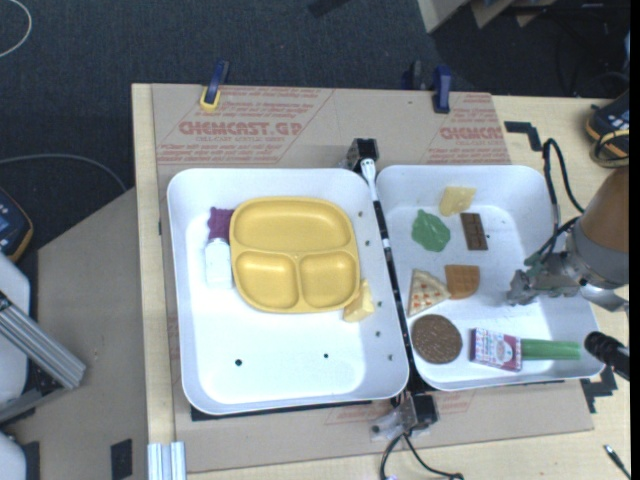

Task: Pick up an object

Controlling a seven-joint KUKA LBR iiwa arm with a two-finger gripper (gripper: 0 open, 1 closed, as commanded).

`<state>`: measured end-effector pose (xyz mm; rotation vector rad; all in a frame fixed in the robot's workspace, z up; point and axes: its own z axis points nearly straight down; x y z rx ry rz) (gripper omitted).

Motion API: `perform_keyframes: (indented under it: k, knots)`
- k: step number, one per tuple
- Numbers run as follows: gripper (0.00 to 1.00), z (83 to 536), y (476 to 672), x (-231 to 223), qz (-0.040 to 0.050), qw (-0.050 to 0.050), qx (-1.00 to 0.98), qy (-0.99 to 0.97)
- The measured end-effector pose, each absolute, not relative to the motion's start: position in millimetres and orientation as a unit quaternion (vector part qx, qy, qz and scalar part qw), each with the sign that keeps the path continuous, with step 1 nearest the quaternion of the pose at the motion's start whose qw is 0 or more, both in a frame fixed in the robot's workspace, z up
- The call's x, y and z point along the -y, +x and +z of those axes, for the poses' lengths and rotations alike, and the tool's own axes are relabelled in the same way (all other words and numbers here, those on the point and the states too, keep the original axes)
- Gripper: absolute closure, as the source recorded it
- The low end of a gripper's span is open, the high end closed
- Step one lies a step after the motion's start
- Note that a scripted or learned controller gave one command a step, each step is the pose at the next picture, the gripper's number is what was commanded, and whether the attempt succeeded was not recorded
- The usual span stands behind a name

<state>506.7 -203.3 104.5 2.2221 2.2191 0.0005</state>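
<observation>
My arm reaches in from the right, low over the right bin (520, 183), with my wrist angled down and leftward. My claw (527, 288) sits near that bin's right wall, over bare white floor. It is small and dark from up here, and I cannot tell how it stands, nor do I see anything caught in it.

Things lie in reach to my left and below. A brown cracker (462, 280) lies left of the claw, apart from it, and a pizza slice (427, 292) lies just beside the cracker's left. Further up sit a green lump (431, 231), a dark bar (474, 232) and a pale yellow wedge (457, 200). Toward the near wall lie a round brown cookie (437, 338), a pink carton (495, 350) and a green stick (548, 348) just right of the carton. The stick and carton are the nearest to my claw, below it, not touching.

The left bin (190, 298) holds a yellow tray (295, 253) with three wells. A purple thing (220, 222) and a white bottle (217, 264) lie against the tray's left edge, and a yellow scrap (359, 305) at its lower right corner.
</observation>
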Motion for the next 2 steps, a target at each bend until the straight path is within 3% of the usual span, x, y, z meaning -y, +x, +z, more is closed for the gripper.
perform_keyframes:
  k: [2]
  knots:
    - [1.00,222.3,512.7,203.9,0.0015,0.004,-0.708,0.706]
